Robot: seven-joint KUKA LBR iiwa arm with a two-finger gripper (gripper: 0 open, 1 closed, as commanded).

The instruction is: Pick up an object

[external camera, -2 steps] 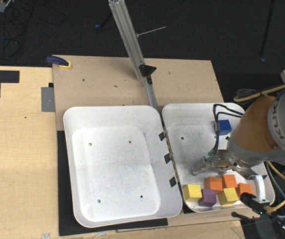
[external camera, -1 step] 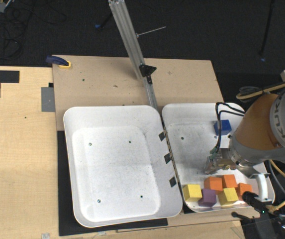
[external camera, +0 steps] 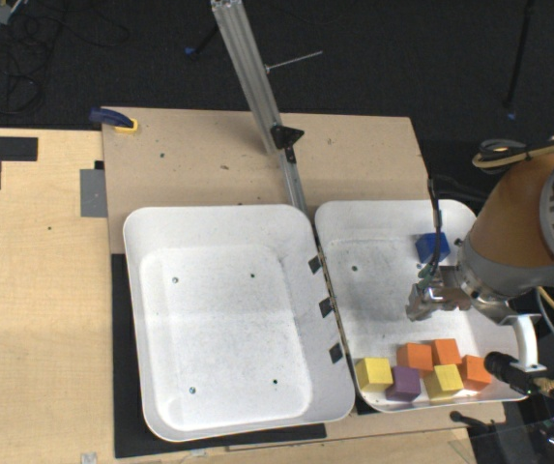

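Right now your hand hangs over the middle of the right bin, above bare floor, and from this angle you cannot tell how far it is open or whether it has anything. A blue block sits just beyond it, toward the far wall. The other candidates are bunched at the near edge of that bin: 2 yellow blocks, a purple block and 3 orange blocks, packed so close that several touch. The left bin lies alongside.

You should expect these to be small, rigid and light, likely foam or wood, so they won't deform, though smooth faces may slip. Take one across 2 opposite flat sides, squarely. The blue one looks easiest, standing alone; in the cluster, neighbours may block one side.

No brand, label or writing is readable on the blocks, the bins or the worktop.
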